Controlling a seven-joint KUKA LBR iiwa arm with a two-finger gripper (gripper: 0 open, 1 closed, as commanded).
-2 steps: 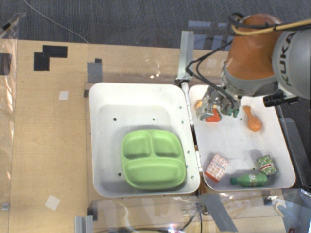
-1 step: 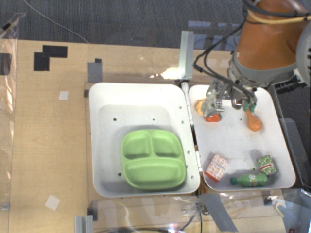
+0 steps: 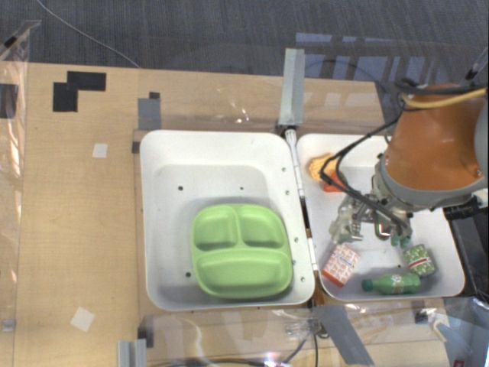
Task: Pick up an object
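Camera view: green bottle (image 3: 391,283) label unreadable.

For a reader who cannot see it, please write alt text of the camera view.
A grey and orange robot arm lowers its gripper into the right white bin, above a small red-and-white carton, a green bottle and a small can. The left white bin holds a green divided tray.

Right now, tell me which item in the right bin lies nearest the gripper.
The red-and-white carton, just below the gripper. The green bottle lies along the bin's lower edge, the small green can sits off to the right, and the orange item higher up.
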